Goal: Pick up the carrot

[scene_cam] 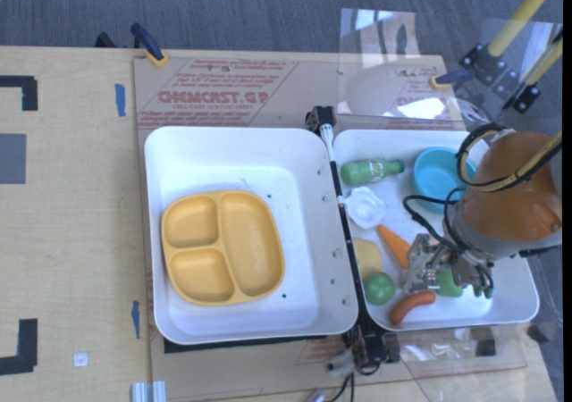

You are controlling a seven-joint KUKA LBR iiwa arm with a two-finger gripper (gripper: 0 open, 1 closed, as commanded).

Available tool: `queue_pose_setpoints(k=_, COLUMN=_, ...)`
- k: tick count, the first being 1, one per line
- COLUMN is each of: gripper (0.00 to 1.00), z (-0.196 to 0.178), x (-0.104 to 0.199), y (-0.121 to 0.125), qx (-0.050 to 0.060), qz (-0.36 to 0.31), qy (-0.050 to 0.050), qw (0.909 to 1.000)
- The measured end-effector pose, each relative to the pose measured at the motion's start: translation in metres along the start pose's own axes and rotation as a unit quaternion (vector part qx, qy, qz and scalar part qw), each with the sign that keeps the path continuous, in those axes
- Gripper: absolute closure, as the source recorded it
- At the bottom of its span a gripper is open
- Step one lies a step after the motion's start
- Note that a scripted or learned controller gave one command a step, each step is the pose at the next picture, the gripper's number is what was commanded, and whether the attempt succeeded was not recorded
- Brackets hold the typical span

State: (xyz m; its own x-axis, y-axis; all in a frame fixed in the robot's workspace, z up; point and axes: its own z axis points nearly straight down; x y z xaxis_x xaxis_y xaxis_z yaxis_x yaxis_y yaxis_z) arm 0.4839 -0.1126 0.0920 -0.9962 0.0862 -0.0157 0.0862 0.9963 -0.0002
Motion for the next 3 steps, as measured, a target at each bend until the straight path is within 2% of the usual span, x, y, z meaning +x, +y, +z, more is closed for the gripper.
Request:
queue_pose_setpoints(k=1, gripper=1.00, z=0.000, x=-0.021, y=0.019, qx=0.002, qz=0.134, qy=0.000, qw=0.9910)
queue_pose_setpoints(k=2, gripper=1.00, z=-0.096, x=0.005, y=0.052, qx=0.000, qz=0.143, qy=0.002, qw=0.9898)
queue_pose_setpoints(k=3, gripper=1.00, z=-0.005, x=0.004, y=0.023, qx=0.000, qz=0.130, qy=0.004, qw=0.9915)
